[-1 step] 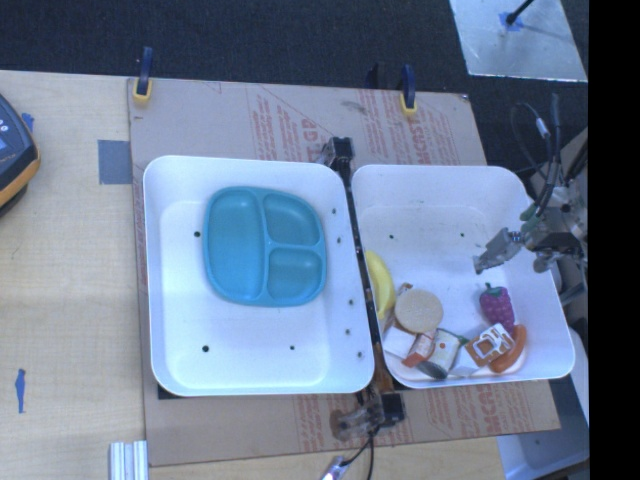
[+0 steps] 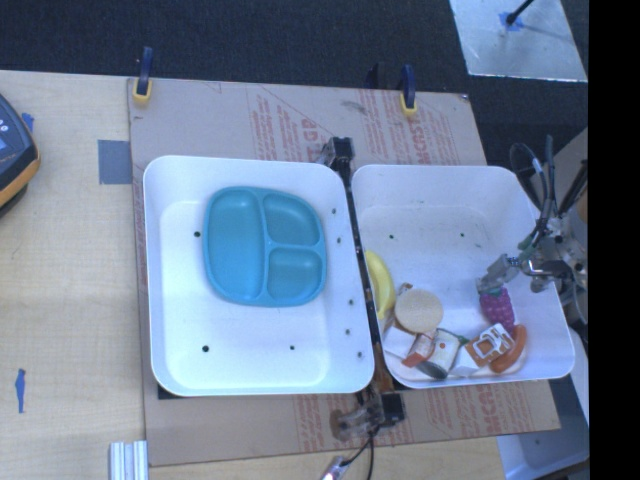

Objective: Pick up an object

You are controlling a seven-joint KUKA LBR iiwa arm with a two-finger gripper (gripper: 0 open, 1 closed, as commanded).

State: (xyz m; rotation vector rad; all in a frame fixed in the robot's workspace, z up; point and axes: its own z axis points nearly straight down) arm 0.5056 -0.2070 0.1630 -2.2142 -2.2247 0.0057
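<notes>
Camera view: the claw hovers above a purple object in the right bin, where the clutter crowds the near edge. Its grip state cannot be told. A blue divided plate sits alone in the left bin.

Light wood bench – dark carpet beyond, bright patch top right.

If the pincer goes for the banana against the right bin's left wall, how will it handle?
The banana looks curved and smooth, so it may rock or slip sideways when squeezed. It lies against the right bin wall beside a round tan disc, so finger room is probably tight. It is likely stiff.
</notes>
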